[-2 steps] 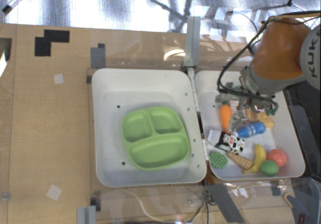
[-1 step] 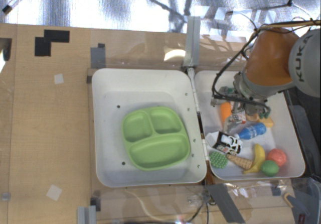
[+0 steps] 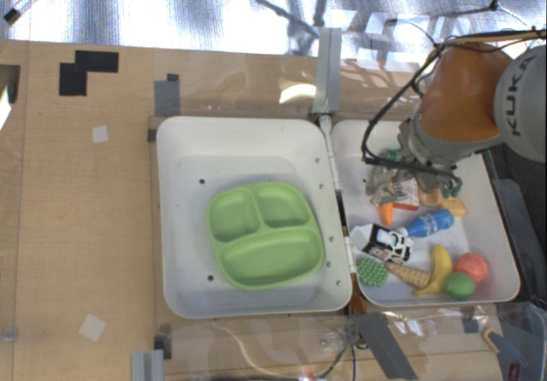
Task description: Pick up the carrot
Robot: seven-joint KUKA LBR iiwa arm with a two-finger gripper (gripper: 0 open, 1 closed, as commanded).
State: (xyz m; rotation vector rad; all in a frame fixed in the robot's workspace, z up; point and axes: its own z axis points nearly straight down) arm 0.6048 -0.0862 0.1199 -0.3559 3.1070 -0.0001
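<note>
The carrot [image 3: 388,212] shows as a small orange piece in the right bin [image 3: 504,234], near its middle left. My gripper [image 3: 408,188] reaches down into that bin just above and to the right of the carrot, very close to it. The grey wrist and the orange band [image 3: 457,97] cover most of the gripper from above. Part of the carrot is hidden under the gripper.
Around the carrot lie a blue bottle [image 3: 430,223], a black-and-white item [image 3: 389,243], a green-topped ice cream cone [image 3: 395,272], a banana [image 3: 440,266], a red ball [image 3: 472,266] and a lime [image 3: 460,286]. The left bin [image 3: 184,200] holds a green divided plate [image 3: 267,232].
</note>
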